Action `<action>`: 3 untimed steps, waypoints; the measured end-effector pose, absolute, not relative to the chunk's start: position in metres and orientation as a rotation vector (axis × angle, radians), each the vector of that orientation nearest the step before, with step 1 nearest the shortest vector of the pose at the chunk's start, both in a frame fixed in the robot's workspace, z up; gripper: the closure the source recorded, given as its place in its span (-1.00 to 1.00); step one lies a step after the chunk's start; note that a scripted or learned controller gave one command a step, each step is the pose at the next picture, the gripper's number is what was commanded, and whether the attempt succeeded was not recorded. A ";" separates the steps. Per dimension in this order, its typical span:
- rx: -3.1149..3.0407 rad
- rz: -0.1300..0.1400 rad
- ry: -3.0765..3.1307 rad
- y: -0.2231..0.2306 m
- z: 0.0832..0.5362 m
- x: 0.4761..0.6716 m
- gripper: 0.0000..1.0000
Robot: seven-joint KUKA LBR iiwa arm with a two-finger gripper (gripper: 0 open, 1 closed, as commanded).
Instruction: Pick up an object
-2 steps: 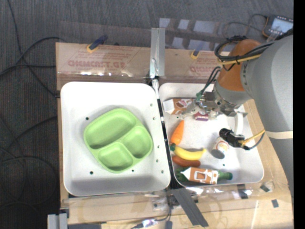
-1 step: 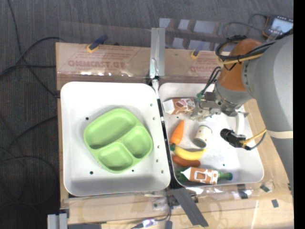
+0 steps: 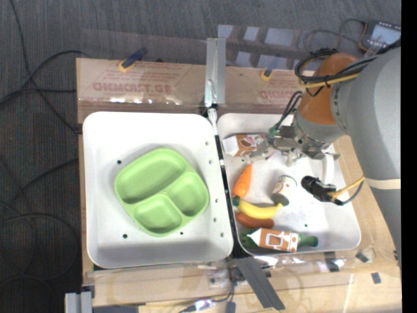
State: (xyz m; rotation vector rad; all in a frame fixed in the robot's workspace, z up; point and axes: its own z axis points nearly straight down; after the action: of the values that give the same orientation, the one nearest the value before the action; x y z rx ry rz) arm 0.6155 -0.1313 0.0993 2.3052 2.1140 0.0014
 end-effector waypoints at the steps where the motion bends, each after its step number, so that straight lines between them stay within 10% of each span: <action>1: 2.380 -0.004 2.050 -0.120 0.201 0.574 -1.00; 2: 2.316 0.007 2.111 -0.157 0.089 0.555 -1.00; 3: 2.163 0.007 2.262 -0.164 0.090 0.487 -1.00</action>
State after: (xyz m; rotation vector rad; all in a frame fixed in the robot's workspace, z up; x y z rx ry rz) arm 0.4870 -0.1642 0.0896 2.1629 2.2620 0.0072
